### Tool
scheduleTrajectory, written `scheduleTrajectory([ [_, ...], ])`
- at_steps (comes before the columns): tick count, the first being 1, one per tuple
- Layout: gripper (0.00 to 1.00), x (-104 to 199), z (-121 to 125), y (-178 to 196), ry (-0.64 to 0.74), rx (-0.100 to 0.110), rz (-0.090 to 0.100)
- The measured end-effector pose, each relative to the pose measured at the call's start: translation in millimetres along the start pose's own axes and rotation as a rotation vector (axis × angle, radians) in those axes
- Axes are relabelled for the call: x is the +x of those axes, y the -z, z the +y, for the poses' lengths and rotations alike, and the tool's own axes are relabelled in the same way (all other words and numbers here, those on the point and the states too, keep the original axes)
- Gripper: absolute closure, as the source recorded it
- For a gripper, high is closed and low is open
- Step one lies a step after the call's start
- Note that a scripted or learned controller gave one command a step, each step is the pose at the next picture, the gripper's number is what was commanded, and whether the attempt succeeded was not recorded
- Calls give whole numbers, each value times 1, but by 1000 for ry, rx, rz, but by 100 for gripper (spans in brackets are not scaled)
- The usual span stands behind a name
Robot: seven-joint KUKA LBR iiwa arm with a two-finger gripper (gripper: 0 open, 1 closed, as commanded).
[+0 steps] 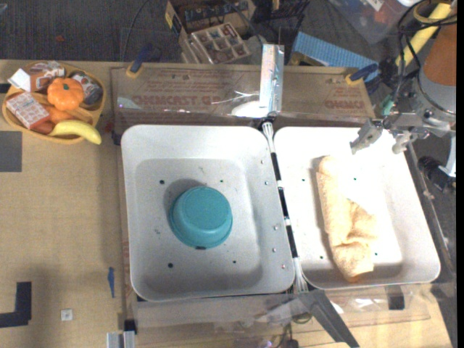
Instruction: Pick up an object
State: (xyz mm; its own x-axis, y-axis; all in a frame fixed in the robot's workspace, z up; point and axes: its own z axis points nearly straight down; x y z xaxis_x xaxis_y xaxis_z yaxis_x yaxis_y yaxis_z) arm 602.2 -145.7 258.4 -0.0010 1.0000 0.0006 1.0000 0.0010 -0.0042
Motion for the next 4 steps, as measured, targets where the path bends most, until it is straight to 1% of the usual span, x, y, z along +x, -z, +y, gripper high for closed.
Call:
scheduleTrajectory([
  [1,0,27,-1,-128,0,-1,0],
  [2,0,37,22,-171,118,-8,-1],
  [3,100,36,24,-162,115,-12,-1],
  [4,100,74,66,-76,281,-3,-1],
])
